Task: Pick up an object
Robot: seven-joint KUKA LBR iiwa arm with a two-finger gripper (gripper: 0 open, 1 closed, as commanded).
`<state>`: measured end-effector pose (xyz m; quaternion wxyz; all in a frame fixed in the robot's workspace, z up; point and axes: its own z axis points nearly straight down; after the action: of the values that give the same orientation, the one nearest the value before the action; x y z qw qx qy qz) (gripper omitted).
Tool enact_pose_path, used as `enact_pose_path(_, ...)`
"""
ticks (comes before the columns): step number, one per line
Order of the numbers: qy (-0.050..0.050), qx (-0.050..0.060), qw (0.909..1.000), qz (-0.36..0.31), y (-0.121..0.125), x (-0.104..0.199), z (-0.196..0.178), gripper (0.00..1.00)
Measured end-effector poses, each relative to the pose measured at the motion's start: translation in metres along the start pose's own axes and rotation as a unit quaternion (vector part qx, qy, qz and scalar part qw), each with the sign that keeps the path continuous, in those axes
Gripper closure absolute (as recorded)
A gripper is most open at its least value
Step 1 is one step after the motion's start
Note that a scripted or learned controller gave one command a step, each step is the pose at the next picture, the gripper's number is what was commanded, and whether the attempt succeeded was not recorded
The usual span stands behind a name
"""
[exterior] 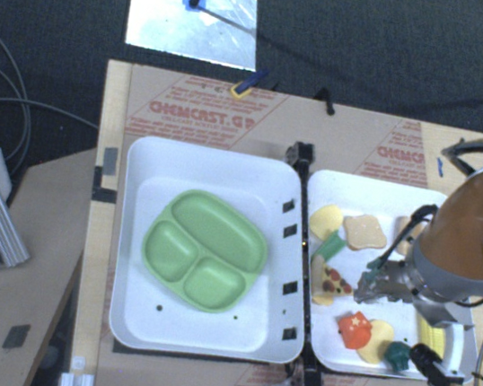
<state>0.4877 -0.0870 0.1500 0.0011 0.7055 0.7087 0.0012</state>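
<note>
2 white bins are seen side by side: the left bin point(145, 172) carries a green divided plate point(205, 249), the right bin point(324, 360) small toy foods. The gripper point(370, 286) is lowered into the right bin, between a toast slice point(364, 232) and an orange-red piece point(354, 328). Whether anything is grasped cannot be told.

Grey arm with orange band reaching in from the right, wrist angled down-left, gripper point(370, 285) lowered
</note>
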Motion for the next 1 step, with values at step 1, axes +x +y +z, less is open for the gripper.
enact_pose_path(1,0.000,-0.001,1.0000,-0.001,0.0011,-0.0001,-0.0104,1.00)
